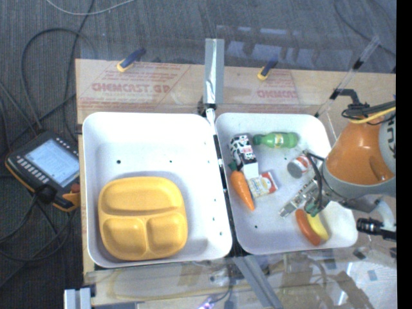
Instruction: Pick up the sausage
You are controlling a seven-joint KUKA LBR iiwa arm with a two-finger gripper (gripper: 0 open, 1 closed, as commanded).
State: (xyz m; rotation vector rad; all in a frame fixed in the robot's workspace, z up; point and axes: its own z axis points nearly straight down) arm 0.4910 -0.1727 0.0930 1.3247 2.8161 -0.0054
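Yellow tray, three-sectioned, fills the near left corner of the left bin, which sits beside the right bin on a board-topped bench over grey carpet strewn with cables. From the right edge the arm, orange band uppermost, leans over the right bin, its gripper low and tilted toward the near right corner; the jaws' spread cannot be made out. Just beside the gripper, near that corner, lies the red sausage against a banana. A carrot, packet, carton, green bottle and can lie farther back. A pendant rests left of the bench.
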